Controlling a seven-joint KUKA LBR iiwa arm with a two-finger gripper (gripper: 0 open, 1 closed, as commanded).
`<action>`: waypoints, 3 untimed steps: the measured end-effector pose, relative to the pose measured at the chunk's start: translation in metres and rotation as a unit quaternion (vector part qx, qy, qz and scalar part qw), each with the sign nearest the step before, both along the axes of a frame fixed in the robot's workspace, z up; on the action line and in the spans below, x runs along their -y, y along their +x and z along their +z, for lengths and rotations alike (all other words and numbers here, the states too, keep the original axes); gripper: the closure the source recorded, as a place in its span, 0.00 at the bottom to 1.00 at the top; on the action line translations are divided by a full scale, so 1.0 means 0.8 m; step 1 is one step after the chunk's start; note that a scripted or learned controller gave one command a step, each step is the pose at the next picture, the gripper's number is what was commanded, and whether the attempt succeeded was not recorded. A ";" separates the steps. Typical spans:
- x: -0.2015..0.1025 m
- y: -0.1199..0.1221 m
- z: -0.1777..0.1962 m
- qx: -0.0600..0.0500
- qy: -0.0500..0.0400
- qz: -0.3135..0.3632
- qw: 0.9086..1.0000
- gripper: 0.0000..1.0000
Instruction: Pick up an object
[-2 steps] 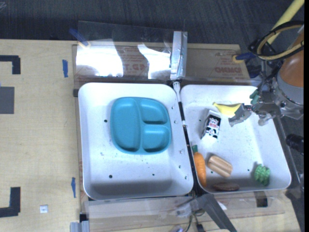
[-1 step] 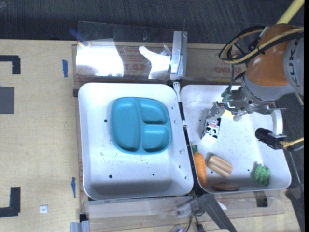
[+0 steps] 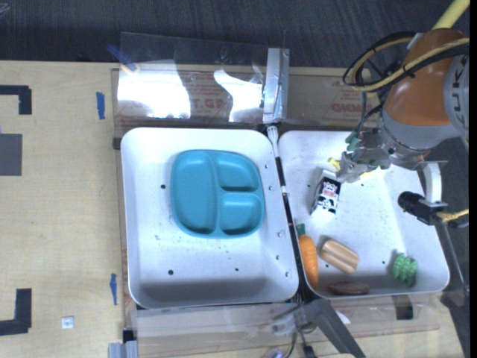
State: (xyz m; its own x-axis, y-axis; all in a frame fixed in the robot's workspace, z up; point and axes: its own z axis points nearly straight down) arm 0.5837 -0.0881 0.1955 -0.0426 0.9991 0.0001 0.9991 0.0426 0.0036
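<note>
The arm (image 3: 428, 80) comes in from the right, its orange band sitting above the far corner of the right bin (image 3: 387, 222). Its gripper (image 3: 356, 162) hangs low over the upper middle of that bin, just up and to the right of a small black-and-white carton (image 3: 328, 194). Whether the gripper is touching the carton or merely close above it, I cannot tell from here, and I cannot make out how it is set either; the metal parts blur together against the white floor.

The carton lies tilted on the bin floor, near the wall shared with the left bin (image 3: 149, 274). Lower down in the right bin an orange carrot (image 3: 308, 260) runs along that same wall, with a tan bread roll (image 3: 339, 254) just beside it to the right. A flat brown piece (image 3: 349, 287) lies near the front wall below the roll, and a green leafy toy (image 3: 404, 268) sits in the front right corner, well apart from the rest.

In the left bin a blue divided plate (image 3: 216, 192) rests flat in the middle, its three compartments facing up.
</note>
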 end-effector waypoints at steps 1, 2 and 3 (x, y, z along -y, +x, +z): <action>0.000 0.000 -0.001 -0.001 0.000 0.000 1.000 0.00; 0.026 0.008 -0.103 -0.006 0.000 -0.027 1.000 0.00; 0.016 -0.002 -0.128 0.005 0.002 -0.052 0.999 0.00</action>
